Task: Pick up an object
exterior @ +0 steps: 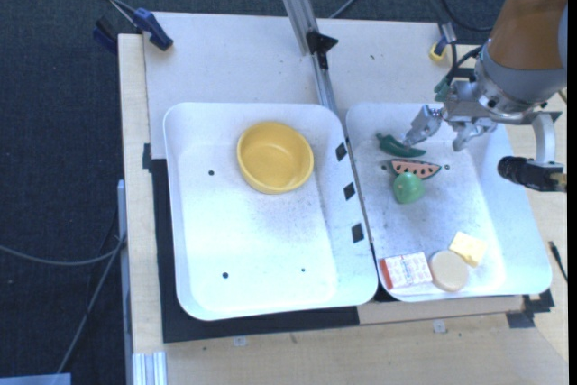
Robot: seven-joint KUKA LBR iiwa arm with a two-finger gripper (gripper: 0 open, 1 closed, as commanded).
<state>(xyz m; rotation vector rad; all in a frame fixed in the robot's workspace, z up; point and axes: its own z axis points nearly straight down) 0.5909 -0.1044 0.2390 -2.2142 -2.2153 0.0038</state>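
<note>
Left bin (207,284): yellow bowl (275,157) upright near its far edge. Right bin (505,239): dark green piece (397,145), possibly a toy pepper, at the far end; just nearer, watermelon slice (414,168) touching green ball (407,188). Near edge: red-white box (405,270), tan disc (449,270), yellow block (467,247). Gripper (446,129) above the bin's far end, fingers apart, nothing between them.

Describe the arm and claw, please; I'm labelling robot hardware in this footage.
The arm has a rounded orange segment above a grey wrist section. Black cables run beside it, with a yellow loop at the top. The claw has two pale metallic grey fingers.
</note>
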